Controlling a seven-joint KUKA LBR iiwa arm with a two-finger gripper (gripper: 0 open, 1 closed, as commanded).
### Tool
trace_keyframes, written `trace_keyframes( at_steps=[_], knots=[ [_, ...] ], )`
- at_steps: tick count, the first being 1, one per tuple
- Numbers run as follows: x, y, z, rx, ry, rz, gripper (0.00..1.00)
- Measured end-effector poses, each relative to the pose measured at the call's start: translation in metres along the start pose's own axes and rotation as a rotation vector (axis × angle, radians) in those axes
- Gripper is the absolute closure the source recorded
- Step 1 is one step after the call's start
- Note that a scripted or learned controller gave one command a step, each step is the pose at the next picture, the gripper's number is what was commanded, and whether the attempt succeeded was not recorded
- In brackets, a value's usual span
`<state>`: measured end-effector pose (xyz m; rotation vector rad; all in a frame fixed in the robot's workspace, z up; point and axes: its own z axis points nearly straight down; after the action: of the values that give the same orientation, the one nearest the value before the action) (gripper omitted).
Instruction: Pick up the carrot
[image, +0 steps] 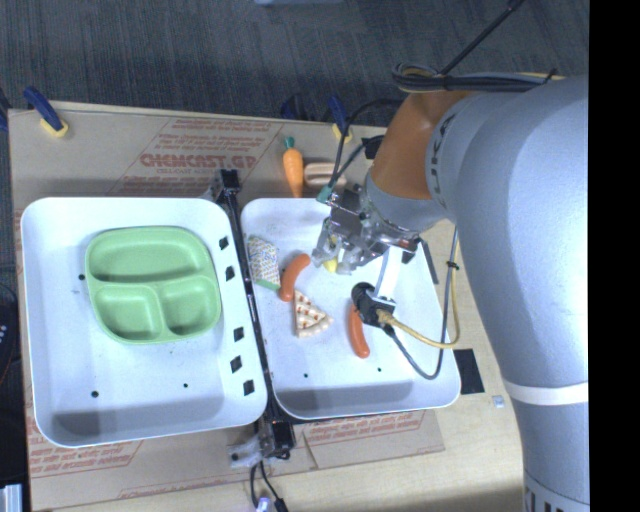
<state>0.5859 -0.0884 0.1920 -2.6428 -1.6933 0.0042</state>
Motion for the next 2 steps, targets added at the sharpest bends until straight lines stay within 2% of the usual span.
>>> trace_keyframes(
  at_steps=[1,2],
  knots=[
    [0.0536,-0.039,-0.038,0.001,0.0,0.287,1.0],
    [0.0542,-0.0391,-0.0477,0.005,-0.001,0.278,1.0]
  ],
)
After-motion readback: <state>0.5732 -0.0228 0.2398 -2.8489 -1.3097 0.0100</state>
